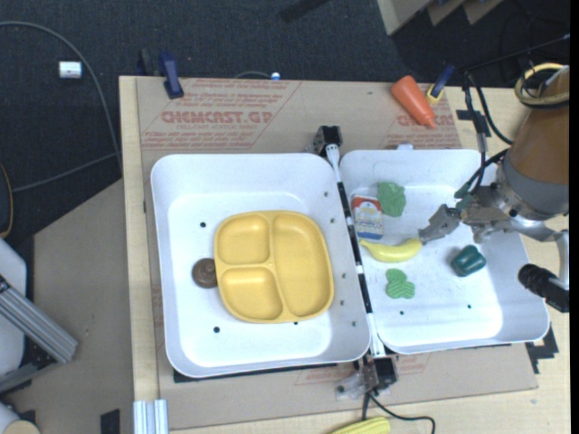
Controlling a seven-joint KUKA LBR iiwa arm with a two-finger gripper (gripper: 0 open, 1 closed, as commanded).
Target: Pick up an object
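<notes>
Banana (391, 250), yellow, curved, lies in right bin (434, 328), just left of tool (441, 225), apparently apart. Tool fingers blurred; opening, grip cannot tell. Dark green block (469, 260) below-right of tool; green pieces (392, 197) (399, 286) flank banana. Yellow tray (271, 267) far left.

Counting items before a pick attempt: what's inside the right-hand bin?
The right bin holds a banana, a small red-and-white carton, two green pieces and a dark green block. The tool and wrist cover part of the floor beneath them.
</notes>
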